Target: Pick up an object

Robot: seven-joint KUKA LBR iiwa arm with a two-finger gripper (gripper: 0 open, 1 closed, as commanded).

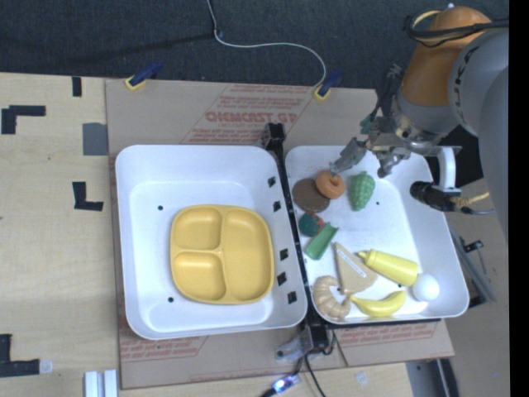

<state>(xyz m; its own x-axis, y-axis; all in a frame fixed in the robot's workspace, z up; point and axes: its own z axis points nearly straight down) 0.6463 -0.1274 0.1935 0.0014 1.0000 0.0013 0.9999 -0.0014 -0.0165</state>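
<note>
We saw the grey two-finger gripper (pixel 362 160), fingers spread and holding nothing, poised over the right white bin (pixel 446 263); the bumpy green toy vegetable (pixel 361 190) lay just below it, between its fingertips.

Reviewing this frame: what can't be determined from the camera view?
- Gripper: whether it touches the green item below; the slanted view hides the height.
- Brown disc: partly covered by the orange piece.
- Croissant: its lower edge blends with the right bin rim.
</note>
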